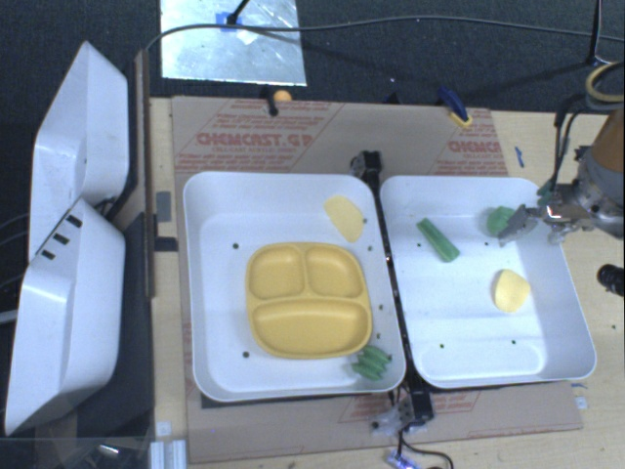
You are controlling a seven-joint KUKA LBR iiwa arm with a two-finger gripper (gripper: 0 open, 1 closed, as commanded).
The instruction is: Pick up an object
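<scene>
A: Report the tool position.

B: The gripper (515,225) sits at the upper right of the right bin (557,360), reaching in from the right edge of the view. The grey arm (596,189) behind it extends over the bin's right rim.

A: Finger condition?

B: Cannot be determined. The fingers are too small and too blurred to show whether they are apart, together or clamped on anything.

A: Nearest object?

B: A green piece (500,220) lies directly at the gripper tip, touching or overlapped by it. Whether it sits between the fingers cannot be confirmed.

A: Other contents of the right bin?

B: A green stick (437,239) lies at a slant near the upper left of the floor, well apart from the gripper. A pale yellow lump (511,290) rests below the gripper, near the right wall.

A: Left bin?

B: The left bin (210,262) holds a yellow divided plate (309,299) at its centre. A pale yellow oval piece (345,217) lies above the plate toward the upper right corner. A green ridged item (371,362) lies just beside the plate's lower right edge.

A: Surroundings?

B: Both bins rest on a cardboard sheet (264,135).
</scene>
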